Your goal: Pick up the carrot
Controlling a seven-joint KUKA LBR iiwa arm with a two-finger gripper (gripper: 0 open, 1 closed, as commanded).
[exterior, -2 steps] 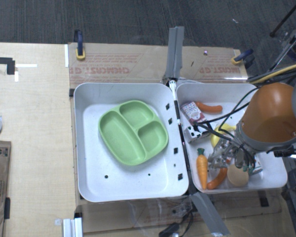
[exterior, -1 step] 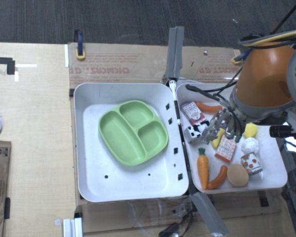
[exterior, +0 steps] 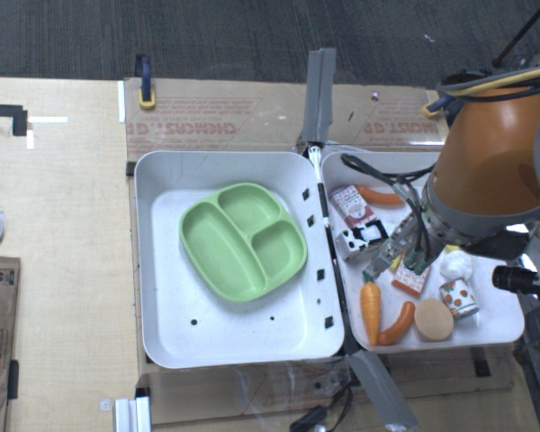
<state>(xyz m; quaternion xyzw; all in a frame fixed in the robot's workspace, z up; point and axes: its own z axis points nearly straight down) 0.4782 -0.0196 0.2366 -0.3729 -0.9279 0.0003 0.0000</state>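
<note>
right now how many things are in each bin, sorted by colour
Green: 1, the divided plate in the left bin
Orange: 3, the carrot and two sausage-like pieces
Tan: 1, a round bun-like piece
White or printed: about 5 small items, partly hidden by the arm
Total: about 10

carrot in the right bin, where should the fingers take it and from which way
Probably the middle of the carrot, from straight above. It lies flat, green top toward the bin's far side, tip toward the near rim, so the fingers should close across its narrow width. A sausage leans in beside its lower end on the right and the bin wall runs close on the left, so the mid-body seems to leave the most room.
</note>
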